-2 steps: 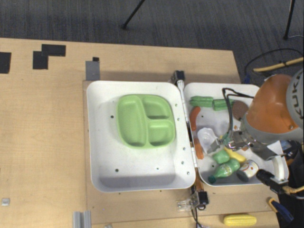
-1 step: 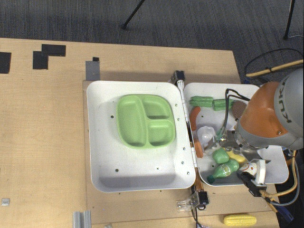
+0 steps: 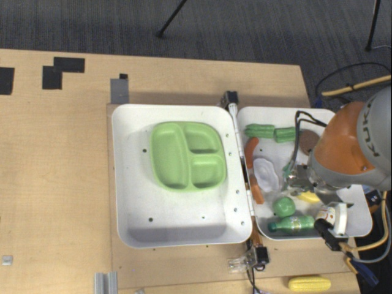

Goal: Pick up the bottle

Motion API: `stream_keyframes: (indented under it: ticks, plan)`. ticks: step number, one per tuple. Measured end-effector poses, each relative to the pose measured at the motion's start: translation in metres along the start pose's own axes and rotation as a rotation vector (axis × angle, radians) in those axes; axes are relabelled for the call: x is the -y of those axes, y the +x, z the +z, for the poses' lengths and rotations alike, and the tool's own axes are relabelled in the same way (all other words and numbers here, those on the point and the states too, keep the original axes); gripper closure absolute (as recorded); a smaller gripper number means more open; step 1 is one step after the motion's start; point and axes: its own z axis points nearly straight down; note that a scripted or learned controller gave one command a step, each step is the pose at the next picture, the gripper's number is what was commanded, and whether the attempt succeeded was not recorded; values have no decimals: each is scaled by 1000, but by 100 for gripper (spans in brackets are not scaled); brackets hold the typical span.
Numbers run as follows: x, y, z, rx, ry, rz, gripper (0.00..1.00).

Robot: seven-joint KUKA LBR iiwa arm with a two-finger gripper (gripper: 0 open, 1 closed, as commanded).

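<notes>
Because the bottle (image 3: 292, 225) is lying flat on its side, it sits low along the front wall of the right bin (image 3: 361, 224), with its cap end pointing toward the left bin. It is green, and a round green thing (image 3: 283, 206) rests just above it, close enough that the two may be touching. Up from there lie a crumpled white thing (image 3: 266, 173), a long orange thing (image 3: 252, 154) and a green veggie-like toy (image 3: 260, 130) near the back wall, so this bin is crowded. The gripper (image 3: 298, 180) hangs over the middle of that bin, near the bottle but not on it (I cannot tell how it is set, since the wrist hides it). The arm (image 3: 349, 149) leans in from the right to get there. Next door, the left bin (image 3: 131, 182) holds a green tray (image 3: 187, 155) with three parts. A yellow corn toy (image 3: 309, 283) lies outside on the bench (image 3: 55, 182), out of the way.
</notes>
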Motion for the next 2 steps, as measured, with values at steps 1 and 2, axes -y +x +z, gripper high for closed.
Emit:
stream_keyframes:
  ticks: [1,2]
  plan:
    - [0,0,0,0,1,0,0]
    - [6,6,17,-18,16,-470,0]
